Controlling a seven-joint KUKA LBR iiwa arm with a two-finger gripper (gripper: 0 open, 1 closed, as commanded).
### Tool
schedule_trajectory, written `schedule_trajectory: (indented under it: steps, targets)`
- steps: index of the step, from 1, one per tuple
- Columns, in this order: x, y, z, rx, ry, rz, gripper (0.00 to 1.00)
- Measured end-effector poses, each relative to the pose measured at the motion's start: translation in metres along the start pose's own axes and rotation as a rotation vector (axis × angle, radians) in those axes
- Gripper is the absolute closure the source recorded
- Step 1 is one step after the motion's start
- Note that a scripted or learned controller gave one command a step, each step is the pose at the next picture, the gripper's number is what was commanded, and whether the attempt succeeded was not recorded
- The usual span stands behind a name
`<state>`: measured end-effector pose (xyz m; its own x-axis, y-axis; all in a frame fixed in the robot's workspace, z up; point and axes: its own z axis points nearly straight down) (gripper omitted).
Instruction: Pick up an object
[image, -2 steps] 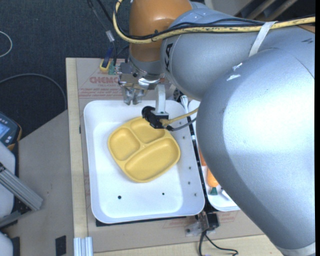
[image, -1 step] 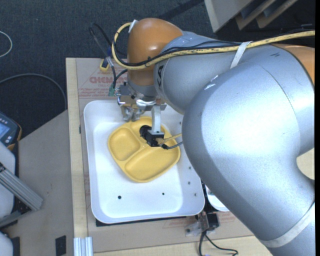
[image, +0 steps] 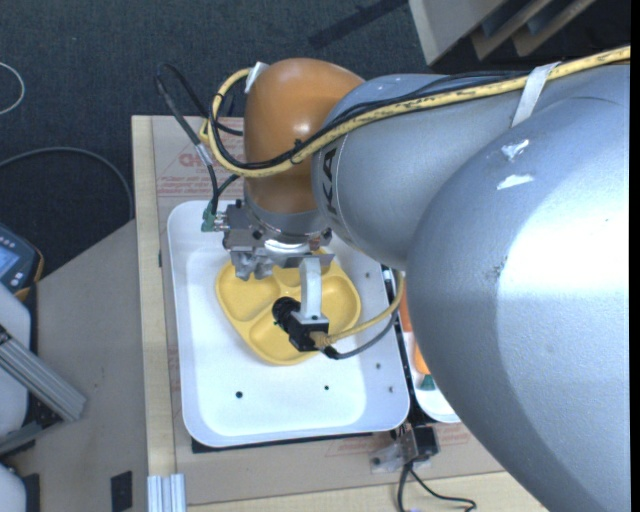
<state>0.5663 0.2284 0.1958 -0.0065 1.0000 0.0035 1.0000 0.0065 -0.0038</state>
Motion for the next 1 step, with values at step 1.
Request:
schedule_trajectory:
  steps: [1]
  targets:
    - [-0.0036,-0.045,0.0042,0.003,-0.004,0.006,1.0]
